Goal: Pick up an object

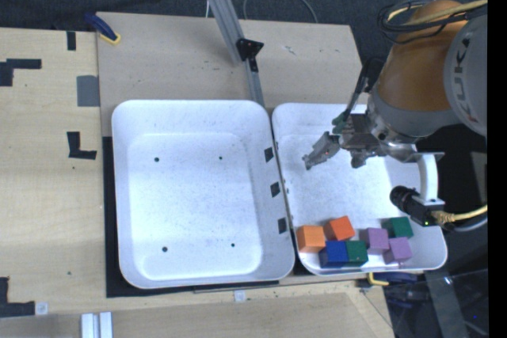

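Overhead: gripper [337, 152] hanging over bare floor of right bin [317, 119], fingers spread, grasping nothing. Well apart, 7 small blocks [354, 241] clustered along that bin's near edge.

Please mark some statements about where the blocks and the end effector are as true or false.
1. All the blocks lie in the left bin. False: they lie in the right bin, along its near edge.
2. The end effector is over the right bin. True.
3. The blue block touches an orange block. True.
4. The end effector holds a purple block. False: nothing is between its fingers, and the purple blocks lie in the bin.
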Action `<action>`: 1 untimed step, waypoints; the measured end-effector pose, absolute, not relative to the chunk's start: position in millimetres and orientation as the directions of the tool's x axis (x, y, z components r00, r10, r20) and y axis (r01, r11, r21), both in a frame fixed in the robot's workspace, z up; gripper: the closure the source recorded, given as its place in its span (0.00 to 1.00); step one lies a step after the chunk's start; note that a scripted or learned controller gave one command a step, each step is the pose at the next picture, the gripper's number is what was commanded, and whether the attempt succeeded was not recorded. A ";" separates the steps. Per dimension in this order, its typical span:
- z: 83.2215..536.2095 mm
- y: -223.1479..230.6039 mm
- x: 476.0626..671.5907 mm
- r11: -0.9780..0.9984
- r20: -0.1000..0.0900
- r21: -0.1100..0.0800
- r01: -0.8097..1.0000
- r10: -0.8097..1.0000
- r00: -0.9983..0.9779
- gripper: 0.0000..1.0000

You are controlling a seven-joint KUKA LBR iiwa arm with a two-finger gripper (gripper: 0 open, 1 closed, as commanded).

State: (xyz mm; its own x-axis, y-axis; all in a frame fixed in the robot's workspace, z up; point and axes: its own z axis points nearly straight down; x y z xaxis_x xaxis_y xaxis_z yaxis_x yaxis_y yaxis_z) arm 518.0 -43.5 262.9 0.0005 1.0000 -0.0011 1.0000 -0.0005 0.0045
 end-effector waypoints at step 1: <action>332.6 -80.6 482.3 -0.003 -0.002 0.006 1.000 1.000 0.003 0.00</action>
State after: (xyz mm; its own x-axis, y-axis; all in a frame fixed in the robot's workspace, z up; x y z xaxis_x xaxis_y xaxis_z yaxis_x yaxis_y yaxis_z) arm 482.3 -80.6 332.6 0.0029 1.0000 -0.0020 1.0000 -0.0029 0.0062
